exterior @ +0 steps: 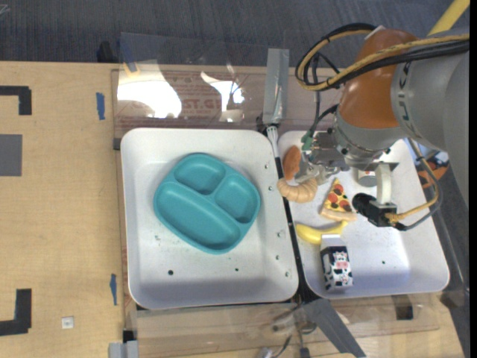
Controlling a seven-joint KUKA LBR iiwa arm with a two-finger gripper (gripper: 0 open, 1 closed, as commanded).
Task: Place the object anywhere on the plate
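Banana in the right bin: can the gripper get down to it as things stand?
Probably yes. The banana lies bare on the bin floor, apart from the pizza slice and the milk carton, with nothing over it; the gripper is just above, near the croissant.

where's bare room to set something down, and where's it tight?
Free: all three wells of the teal plate, and the left bin floor around it. Crowded: the right bin's left side, where croissant, pizza slice, banana and carton cluster under the gripper.
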